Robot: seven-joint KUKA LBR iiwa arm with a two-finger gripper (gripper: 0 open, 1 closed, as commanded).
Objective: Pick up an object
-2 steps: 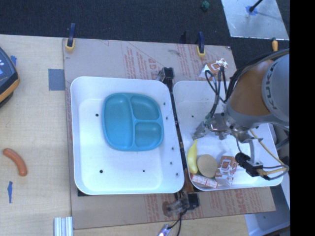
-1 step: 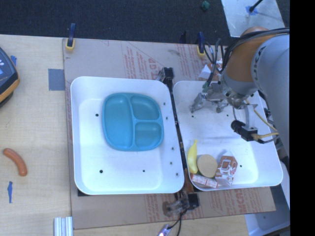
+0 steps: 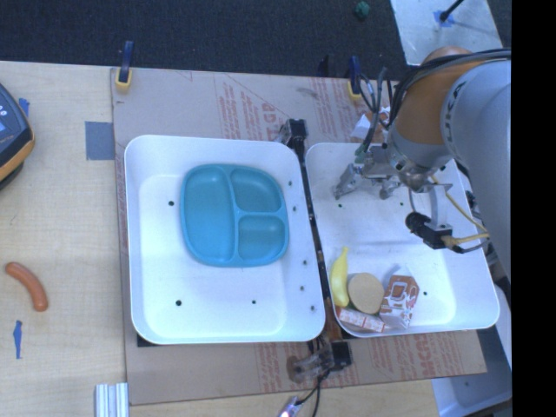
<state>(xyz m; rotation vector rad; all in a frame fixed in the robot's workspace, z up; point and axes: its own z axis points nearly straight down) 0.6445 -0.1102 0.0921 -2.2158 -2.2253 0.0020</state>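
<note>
I count two white bins [image 3: 139, 233], one blue plate [image 3: 234, 214], one banana [image 3: 340, 278], one round biscuit [image 3: 365, 293], two wrapped snacks [image 3: 401, 298], one sausage [image 3: 28, 286] out left, two clamps [image 3: 124, 66] far off

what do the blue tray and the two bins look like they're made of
Blue divided tray: likely moulded plastic, matte, with even colour and soft rounded compartment edges. Left bin and right bin: probably thin formed plastic, smooth and slightly glossy white with rounded rims, though the material can't be confirmed.

Bright, even overhead light, soft shadows, mild glare on the white bins [image 3: 139, 233], slightly soft focus.
</note>
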